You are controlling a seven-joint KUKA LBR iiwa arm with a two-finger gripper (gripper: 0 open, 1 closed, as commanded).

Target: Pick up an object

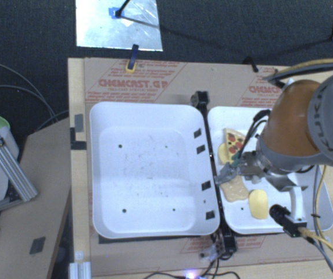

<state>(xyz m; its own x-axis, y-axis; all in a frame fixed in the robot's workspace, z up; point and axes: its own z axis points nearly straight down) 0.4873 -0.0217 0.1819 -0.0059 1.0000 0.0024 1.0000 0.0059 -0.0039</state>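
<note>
Bins first: left bin point(146, 167) bare, and right of it the right bin point(323, 211) holds my targets. My gripper point(231, 173) hangs low at that bin's left wall, over a tan flat piece point(234, 189); pizza slice point(233, 142) behind, yellow lemon-like toy point(258, 203) in front. Grip state: cannot tell. Nothing lifted yet, I'd say.
</note>
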